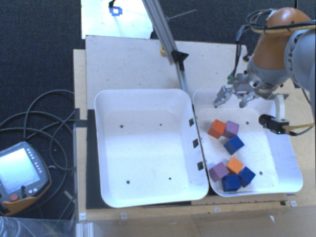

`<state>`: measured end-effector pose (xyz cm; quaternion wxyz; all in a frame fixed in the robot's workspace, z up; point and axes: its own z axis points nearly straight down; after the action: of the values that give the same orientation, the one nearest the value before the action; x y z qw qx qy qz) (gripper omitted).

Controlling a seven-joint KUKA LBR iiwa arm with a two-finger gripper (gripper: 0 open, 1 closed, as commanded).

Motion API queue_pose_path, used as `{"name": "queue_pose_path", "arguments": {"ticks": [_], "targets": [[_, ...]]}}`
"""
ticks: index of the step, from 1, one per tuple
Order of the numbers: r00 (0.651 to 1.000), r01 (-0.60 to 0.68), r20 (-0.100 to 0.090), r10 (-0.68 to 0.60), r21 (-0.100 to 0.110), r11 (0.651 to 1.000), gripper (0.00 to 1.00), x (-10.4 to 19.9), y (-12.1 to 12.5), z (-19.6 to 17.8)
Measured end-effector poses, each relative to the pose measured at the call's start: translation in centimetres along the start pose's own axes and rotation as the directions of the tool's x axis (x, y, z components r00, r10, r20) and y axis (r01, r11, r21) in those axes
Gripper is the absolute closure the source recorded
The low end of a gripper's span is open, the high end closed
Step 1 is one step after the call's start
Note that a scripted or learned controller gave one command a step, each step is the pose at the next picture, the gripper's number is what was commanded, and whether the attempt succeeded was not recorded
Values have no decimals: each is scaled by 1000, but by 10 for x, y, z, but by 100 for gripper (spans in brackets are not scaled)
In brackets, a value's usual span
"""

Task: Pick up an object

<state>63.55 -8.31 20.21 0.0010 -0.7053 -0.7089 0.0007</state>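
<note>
Several small cubes lie in the right bin [289, 169]. Near its middle sit an orange cube [217, 129], a purple cube [231, 129] and a blue cube [233, 144]. Toward the front cluster a purple cube [218, 171], an orange cube [235, 165] and two blue cubes [230, 182] [246, 176]. My gripper [233, 99] hangs over the bin's back edge, above and behind the cubes, with its two fingers spread apart and nothing between them.
The left bin [106, 147] stands beside the right one. A metal rod [160, 26] slants from the top down to the seam between the bins. A teach pendant [19, 174] and cables lie off the bench at left.
</note>
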Motion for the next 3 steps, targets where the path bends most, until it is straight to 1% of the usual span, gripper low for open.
{"name": "queue_pose_path", "arguments": {"ticks": [1,2,3], "targets": [[1000,-3,1,3,0,1000,0,-2,2,42],[1000,-2,-1,2,2,1000,0,4,0,103],[1000,-1,0,1,-5,1000,100,3,2,88]]}}
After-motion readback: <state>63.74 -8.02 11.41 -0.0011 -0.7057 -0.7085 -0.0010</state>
